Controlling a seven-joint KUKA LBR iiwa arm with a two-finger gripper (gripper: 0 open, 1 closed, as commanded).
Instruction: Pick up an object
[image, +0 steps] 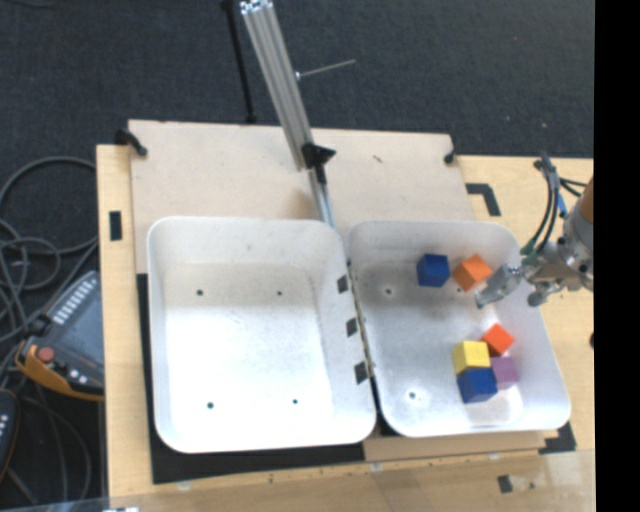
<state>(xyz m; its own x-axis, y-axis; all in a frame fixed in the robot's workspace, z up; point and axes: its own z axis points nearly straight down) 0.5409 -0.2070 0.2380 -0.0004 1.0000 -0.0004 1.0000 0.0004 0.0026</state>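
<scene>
The right bin (400, 410) holds several small cubes. A blue cube (432, 270) and an orange cube (473, 271) lie near its back. An orange-red cube (498, 339), a yellow cube (470, 355), a second blue cube (477, 384) and a purple cube (506, 371) cluster at its front right. My gripper (518, 288) hangs over the bin's right side, just right of the orange cube. It is open, with nothing between its fingers (493, 291).
The left bin (160, 300) sits beside the right one. A slanted aluminium post (285, 90) rises behind the bins. Cables and a hand-held pendant (60, 340) lie off the bench to the left.
</scene>
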